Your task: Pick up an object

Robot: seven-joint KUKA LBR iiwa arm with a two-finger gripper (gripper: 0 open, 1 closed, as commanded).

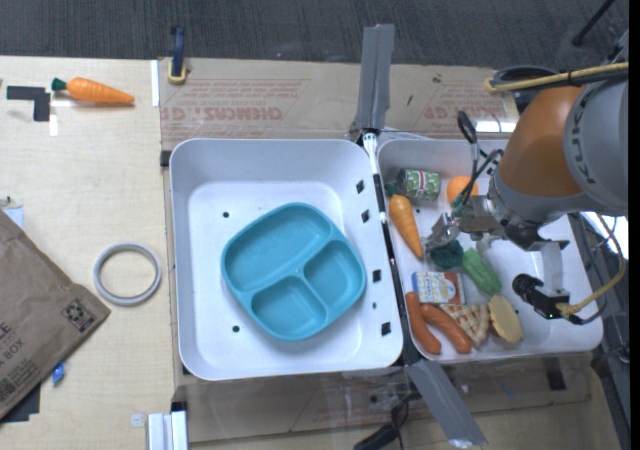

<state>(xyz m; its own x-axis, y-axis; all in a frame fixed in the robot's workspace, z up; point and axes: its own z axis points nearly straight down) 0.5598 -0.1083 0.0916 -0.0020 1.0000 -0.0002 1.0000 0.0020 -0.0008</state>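
A light wooden table (90, 168) carries two shallow white bins side by side, with brown cardboard lining the far edge behind them. The left bin (200, 238) holds one thing, a blue divided plate (292, 270) lying flat near its middle, its three compartments bare; it looks set out as a place to receive food. The right bin (580, 333) is the crowded one, and the grey arm with its orange band (535, 153) reaches over it from the right, presumably because every candidate for picking lies there.

The end effector (447, 230) hangs low over the middle of that bin, above a dark green toy (446, 256), just right of an orange carrot (404, 222). Whether its fingers are spread or pressed together cannot be told from this slant, and nothing is seen between them, so no grasp can be claimed.

Around it the toy food is heaped loosely: a green can (419, 184) by the far wall, an orange ball (460, 188) partly behind the wrist, a light green piece (481, 272), a small carton (435, 286), two sausages (436, 324), a pizza slice (468, 319) and a tan slice (506, 320) toward the near wall. Packed this close, a clean pick probably needs care.

Out on the table sit a second carrot (97, 91), a tape ring (127, 272) and a cardboard box (35, 323), well apart from both bins.
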